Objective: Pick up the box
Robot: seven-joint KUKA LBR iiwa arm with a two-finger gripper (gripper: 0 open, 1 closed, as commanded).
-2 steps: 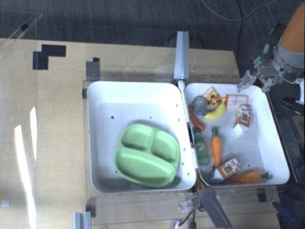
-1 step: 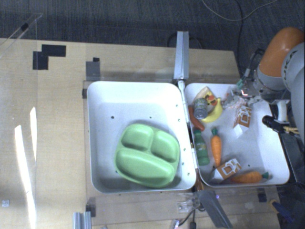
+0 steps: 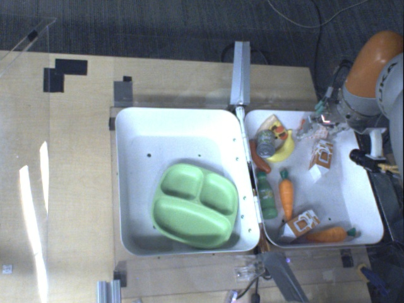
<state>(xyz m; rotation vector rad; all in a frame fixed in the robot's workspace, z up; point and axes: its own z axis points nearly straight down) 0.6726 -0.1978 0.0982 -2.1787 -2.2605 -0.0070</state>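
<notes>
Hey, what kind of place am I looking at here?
Probably a robotics lab's pick-and-place test bench. A grey arm with an orange band reaches over two white bins on a wooden bench, the right bin holds toy food and small boxes, and cables trail across carpet.

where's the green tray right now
The green tray lies in the left bin, toward its near right corner, across the divider from the green bottle in the right bin.

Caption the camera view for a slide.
End effector poised above a box in the right bin; green tray in the left bin.
</notes>
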